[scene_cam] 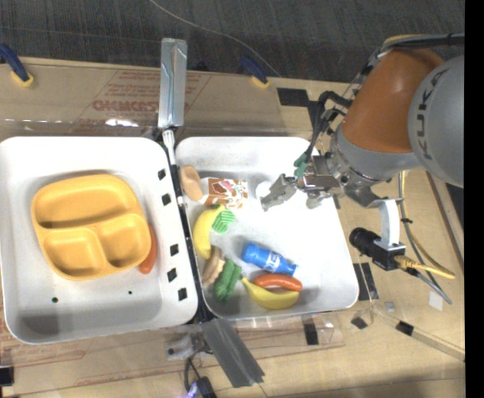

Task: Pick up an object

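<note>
Right bin (pixel 329 284), near edge: yellow banana (pixel 273 296) under red sausage-shaped toy (pixel 278 283), green piece (pixel 227 279), blue bottle (pixel 268 259) mid-bin, snack packet (pixel 225 191) farther back, gripper (pixel 277 193) above far half, fingers parted, nothing between them, left bin (pixel 26 305) with yellow divided tray (pixel 89 224).

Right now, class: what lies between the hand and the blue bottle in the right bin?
In the camera view, bare white bin floor separates the hand from the blue bottle.
</note>
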`<state>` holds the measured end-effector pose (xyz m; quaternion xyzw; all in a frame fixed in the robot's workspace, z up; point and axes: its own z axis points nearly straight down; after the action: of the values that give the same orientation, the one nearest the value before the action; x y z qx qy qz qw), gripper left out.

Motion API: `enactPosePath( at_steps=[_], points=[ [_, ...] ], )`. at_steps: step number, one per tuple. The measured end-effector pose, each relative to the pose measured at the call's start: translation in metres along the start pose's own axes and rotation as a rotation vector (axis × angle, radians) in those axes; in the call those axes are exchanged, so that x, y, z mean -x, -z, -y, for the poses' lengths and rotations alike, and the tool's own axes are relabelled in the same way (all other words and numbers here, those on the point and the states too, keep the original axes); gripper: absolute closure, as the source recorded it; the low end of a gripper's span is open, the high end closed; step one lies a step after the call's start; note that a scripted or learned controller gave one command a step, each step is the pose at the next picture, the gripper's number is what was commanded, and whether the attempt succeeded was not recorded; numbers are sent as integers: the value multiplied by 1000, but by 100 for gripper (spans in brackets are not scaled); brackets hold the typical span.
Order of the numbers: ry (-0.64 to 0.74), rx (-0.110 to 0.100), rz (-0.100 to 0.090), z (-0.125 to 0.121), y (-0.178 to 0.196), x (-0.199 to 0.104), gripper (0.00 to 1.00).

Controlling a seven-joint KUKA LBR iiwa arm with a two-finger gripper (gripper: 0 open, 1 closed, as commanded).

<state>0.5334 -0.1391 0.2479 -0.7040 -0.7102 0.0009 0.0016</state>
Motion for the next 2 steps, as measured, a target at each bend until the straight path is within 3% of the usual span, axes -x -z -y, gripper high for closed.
enactPosePath(
  at_steps=[1, 2],
  points=[
    [-61, -3, 0, 29, -113, -15, 0],
    [-62, 0, 0, 28, -112, -14, 0]
  ],
)
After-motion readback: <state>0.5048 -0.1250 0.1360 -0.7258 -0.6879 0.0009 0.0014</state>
